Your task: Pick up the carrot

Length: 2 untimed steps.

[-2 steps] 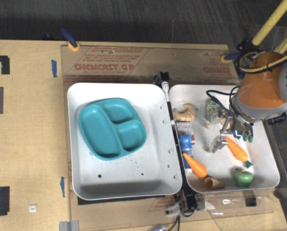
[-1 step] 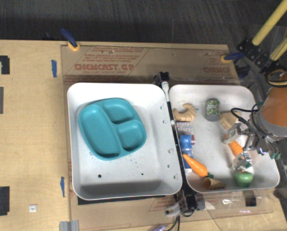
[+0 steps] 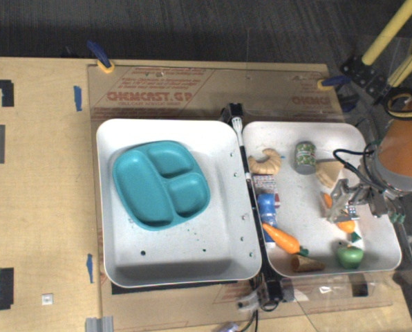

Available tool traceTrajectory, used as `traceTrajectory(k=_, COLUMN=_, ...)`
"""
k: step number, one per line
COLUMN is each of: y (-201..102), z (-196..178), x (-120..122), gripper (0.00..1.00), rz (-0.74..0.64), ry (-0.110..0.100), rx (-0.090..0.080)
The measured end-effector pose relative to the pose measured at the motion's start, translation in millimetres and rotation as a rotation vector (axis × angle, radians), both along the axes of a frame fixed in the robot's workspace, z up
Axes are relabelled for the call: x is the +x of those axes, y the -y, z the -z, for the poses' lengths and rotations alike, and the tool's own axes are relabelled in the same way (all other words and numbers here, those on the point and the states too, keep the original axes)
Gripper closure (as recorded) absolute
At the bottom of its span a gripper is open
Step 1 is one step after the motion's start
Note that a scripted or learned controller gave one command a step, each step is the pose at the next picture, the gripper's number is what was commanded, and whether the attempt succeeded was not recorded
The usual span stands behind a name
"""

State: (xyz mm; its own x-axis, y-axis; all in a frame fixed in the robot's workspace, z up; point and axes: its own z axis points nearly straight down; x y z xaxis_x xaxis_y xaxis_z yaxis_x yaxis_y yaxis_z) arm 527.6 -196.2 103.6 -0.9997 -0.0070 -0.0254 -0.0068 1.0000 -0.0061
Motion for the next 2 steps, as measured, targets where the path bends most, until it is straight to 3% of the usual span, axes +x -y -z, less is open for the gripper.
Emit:
traceTrajectory(k=1, y=-4, z=12, x=-19, gripper=1.0, rz=-0.296, ry=-0.006, rx=-0.003)
traceTrajectory(k=2, y=-5, z=13, x=-4, gripper=1.0, rz=-0.585, ry=-0.017, rx=-0.005)
